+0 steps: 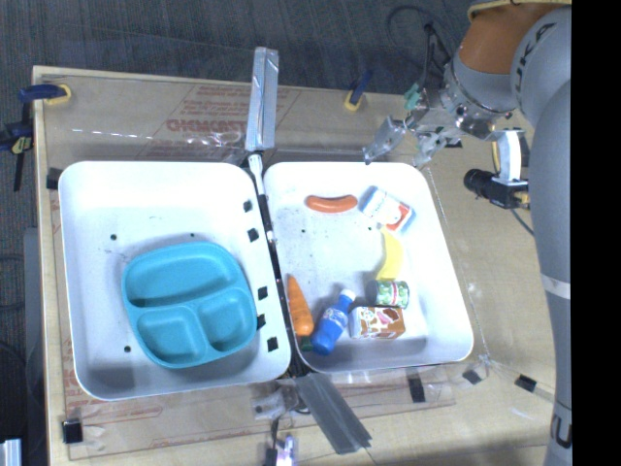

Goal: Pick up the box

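A small brown and red carton box (378, 322) lies near the front of the right bin (441, 260). A second, white pack with blue and red print (387, 210) lies near the bin's back. My gripper (406, 146) hangs over the far rim of the right bin, behind the white pack and well away from the brown box. Its fingers (382, 144) are spread and nothing is between them.
The right bin also holds a sausage (331, 203), a yellow piece (391, 255), a green can (392, 293), a blue bottle (333, 322) and a carrot (299, 306). A blue divided plate (189, 302) lies in the left bin (87, 212).
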`<action>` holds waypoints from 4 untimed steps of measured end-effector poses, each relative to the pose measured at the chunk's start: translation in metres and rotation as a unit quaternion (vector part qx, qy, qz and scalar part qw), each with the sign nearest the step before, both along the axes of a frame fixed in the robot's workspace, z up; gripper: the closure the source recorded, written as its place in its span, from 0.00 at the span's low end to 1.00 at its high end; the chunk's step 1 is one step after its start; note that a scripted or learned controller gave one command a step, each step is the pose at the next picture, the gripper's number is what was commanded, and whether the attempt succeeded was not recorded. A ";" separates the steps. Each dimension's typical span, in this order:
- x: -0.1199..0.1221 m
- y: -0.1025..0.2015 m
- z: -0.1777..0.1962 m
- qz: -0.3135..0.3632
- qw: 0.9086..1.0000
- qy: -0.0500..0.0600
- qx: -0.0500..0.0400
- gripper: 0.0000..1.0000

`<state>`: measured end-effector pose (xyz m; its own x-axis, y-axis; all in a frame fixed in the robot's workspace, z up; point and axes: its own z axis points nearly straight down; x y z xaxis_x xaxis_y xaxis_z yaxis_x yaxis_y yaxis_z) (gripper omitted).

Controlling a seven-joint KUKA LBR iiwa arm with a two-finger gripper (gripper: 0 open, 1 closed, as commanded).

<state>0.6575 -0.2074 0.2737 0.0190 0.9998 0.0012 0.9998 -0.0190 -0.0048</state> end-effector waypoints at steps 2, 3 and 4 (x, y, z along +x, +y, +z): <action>-0.001 -0.001 -0.026 -0.062 0.998 0.002 0.000 0.00; -0.001 0.002 -0.041 -0.067 0.998 0.001 0.000 0.00; 0.000 0.002 -0.052 -0.081 0.997 0.002 0.000 0.00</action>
<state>0.6571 -0.2053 0.2216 0.1796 0.9837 0.0008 0.9837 -0.1796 -0.0087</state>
